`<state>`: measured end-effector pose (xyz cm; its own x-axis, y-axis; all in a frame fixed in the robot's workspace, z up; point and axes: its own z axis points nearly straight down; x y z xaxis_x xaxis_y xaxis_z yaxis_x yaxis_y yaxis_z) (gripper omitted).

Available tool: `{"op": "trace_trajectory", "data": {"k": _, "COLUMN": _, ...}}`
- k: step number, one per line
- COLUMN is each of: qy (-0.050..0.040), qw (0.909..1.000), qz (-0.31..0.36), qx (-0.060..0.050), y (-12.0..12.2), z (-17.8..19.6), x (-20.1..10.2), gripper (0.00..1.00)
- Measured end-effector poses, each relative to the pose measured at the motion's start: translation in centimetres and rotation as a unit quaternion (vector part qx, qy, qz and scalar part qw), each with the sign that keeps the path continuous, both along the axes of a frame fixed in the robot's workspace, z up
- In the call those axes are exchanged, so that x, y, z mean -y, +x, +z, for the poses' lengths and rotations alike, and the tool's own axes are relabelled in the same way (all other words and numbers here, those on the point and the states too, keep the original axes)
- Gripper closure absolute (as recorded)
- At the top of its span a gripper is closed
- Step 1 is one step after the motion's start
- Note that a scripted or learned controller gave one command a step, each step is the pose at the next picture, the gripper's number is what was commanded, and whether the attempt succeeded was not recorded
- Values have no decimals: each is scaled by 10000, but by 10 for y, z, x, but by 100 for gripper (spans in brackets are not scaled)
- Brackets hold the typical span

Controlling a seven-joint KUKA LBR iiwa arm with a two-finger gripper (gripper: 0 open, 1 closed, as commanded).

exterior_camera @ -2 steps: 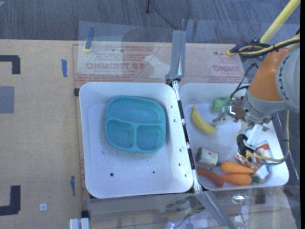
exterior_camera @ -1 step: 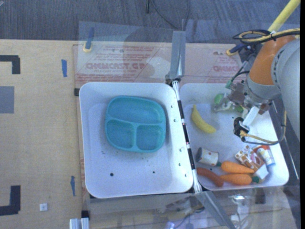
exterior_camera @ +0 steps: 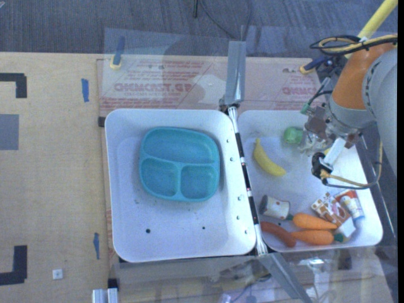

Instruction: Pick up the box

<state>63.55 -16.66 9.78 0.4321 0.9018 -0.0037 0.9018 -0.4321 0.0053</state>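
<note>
The box (exterior_camera: 327, 207) is small, with an orange and white print, and lies flat near the front right of the right bin (exterior_camera: 372, 232). My gripper (exterior_camera: 314, 139) hangs over the back of that bin, just right of a green round object (exterior_camera: 292, 135). It is well behind the box and apart from it. The grey arm with its orange band (exterior_camera: 353, 81) comes in from the upper right.
A banana (exterior_camera: 267, 160), a small white cup on its side (exterior_camera: 275, 206), two carrots (exterior_camera: 310, 229) and a red and white tube (exterior_camera: 351, 208) share the right bin. The tube and carrots crowd the box. A teal divided plate (exterior_camera: 180, 164) sits in the left bin (exterior_camera: 126, 232).
</note>
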Motion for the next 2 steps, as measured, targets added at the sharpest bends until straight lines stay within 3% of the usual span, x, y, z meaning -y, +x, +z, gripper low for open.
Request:
{"op": "trace_trajectory", "data": {"k": 1, "qy": 5, "qw": 10000, "qz": 3, "qx": -17, "y": -1, "z": -1, "x": 0, "gripper": 0}}
{"op": "trace_trajectory", "data": {"k": 2, "qy": 23, "qw": 9999, "qz": -153, "qx": 19, "y": -28, "z": -10, "x": -62, "gripper": 0}}
